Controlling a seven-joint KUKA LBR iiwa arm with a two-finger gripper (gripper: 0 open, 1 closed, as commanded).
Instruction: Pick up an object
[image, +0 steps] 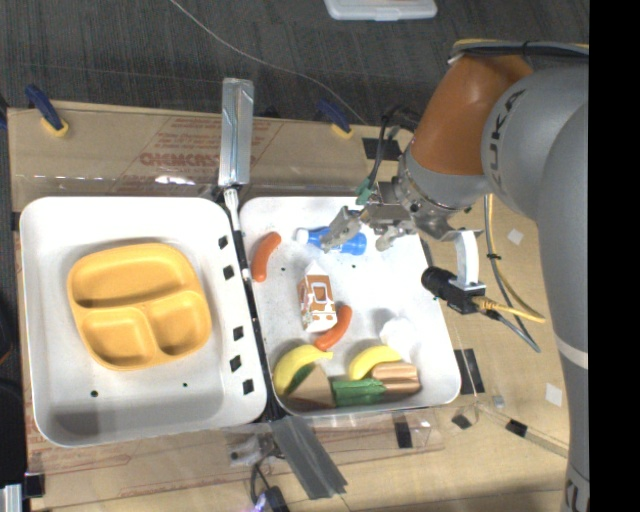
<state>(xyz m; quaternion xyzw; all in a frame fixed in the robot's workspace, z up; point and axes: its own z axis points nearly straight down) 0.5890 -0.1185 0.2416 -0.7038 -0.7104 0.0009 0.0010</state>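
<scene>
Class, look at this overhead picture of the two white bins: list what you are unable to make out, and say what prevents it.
1. Gripper: camera view; whether its fingers grasp the small blue plastic object is too small and cluttered to tell.
2. Brown block: partly covered by the yellow toy banana and the green block.
3. Flat white plastic item: cut off by the top edge.
4. Grey arm: cut off at the right.

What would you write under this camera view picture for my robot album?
Robot gripper hovers at a blue toy in the right bin of toy food, while a yellow divided tray sits in the left bin.
</scene>
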